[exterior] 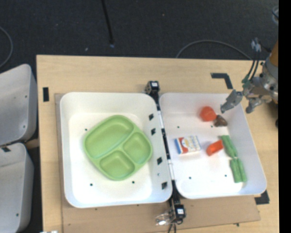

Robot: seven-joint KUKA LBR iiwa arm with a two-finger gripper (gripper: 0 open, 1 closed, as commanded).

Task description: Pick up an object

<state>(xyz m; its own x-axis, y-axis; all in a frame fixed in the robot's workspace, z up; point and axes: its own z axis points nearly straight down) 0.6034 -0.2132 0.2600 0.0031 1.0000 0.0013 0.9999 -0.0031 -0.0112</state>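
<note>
Over right bin (184, 186), gripper (242, 102) agape, bare.

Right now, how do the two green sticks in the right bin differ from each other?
The upper green stick lies beside an orange piece, almost touching it; the lower green stick lies by itself. The upper one looks slimmer and slightly tilted; the lower one looks thicker and straighter. Both are green, long, lying flat near the right bin's far side.
</note>
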